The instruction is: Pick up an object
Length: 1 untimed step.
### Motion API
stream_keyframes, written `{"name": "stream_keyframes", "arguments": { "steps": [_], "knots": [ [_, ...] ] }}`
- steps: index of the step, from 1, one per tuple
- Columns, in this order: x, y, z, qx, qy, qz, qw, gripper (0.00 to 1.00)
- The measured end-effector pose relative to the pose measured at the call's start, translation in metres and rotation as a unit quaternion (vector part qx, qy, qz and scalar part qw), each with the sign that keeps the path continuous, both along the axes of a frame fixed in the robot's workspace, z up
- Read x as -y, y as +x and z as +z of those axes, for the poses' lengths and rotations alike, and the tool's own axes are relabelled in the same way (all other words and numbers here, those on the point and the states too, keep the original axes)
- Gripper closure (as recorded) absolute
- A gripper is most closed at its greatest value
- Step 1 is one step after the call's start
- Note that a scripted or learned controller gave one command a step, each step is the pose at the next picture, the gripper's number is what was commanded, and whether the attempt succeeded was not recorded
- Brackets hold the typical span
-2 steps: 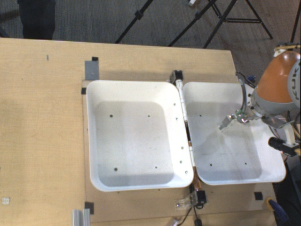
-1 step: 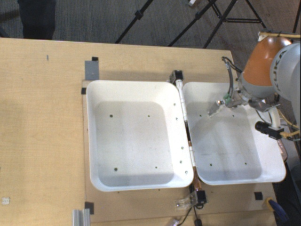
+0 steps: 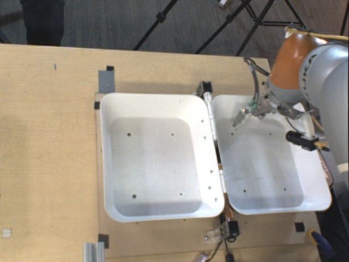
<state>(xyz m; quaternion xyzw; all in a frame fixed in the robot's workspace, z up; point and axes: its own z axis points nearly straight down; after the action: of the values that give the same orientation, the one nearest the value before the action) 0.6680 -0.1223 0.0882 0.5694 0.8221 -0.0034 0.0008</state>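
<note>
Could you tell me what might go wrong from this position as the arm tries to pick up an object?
1. The gripper hangs over the far corner of the right bin, close to its wall; a descent here might strike the rim.
2. No object is visible in the bin floor beneath it, so a grasp here would likely close on nothing.
3. The cables by the wrist could possibly snag.

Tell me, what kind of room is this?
Probably a robot lab: a grey robot arm reaches over two white bins on a wooden bench, with black stand legs behind.
</note>
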Motion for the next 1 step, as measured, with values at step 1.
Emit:
{"name": "stream_keyframes", "arguments": {
  "steps": [1],
  "knots": [
    [-0.0159, -0.0014, 0.0001, 0.0, -0.0053, 0.018, 0.9998, 0.0]
  ]
}}
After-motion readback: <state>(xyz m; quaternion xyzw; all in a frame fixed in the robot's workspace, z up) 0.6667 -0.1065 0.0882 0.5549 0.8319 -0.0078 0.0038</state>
